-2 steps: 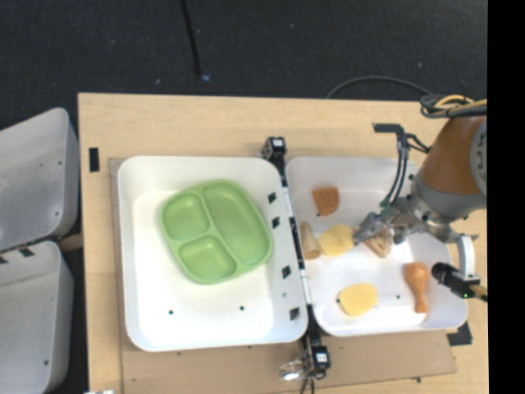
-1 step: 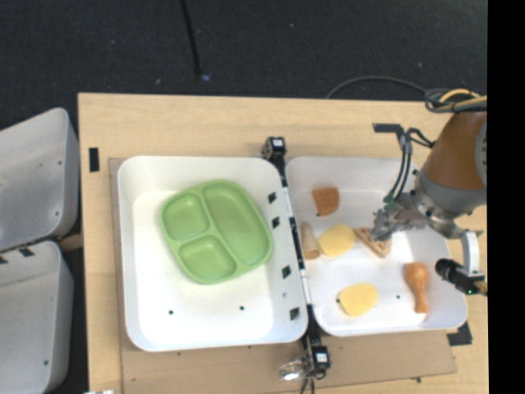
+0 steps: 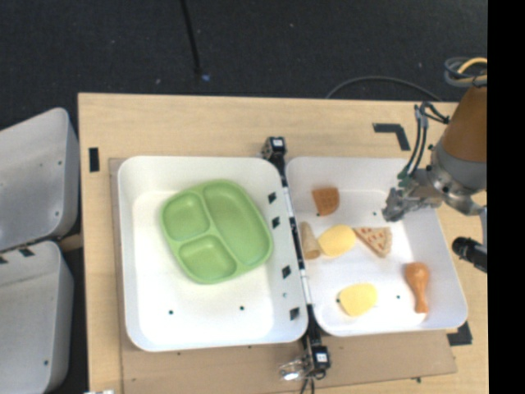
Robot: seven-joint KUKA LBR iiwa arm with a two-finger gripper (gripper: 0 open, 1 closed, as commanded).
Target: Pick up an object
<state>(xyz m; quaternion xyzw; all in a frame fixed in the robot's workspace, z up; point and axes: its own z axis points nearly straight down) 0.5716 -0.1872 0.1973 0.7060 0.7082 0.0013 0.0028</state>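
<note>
You've got the gripper hanging over the right bin, up near its top right part, with the grey arm and its orange band coming in from the right edge. Can't tell from this angle whether it's spread or closed, too dark and small. Nothing looks caught in it. Right below it, just beside the tip, is a triangular pizza slice. Touching that slice's left side is a yellow lemon-like piece, and a tan bread wedge leans by the divider. A brown bread chunk sits higher up, a second yellow piece sits low, and a chicken drumstick lies toward the right wall. Over in the left bin you've got a green divided plate, well apart from the arm
</note>
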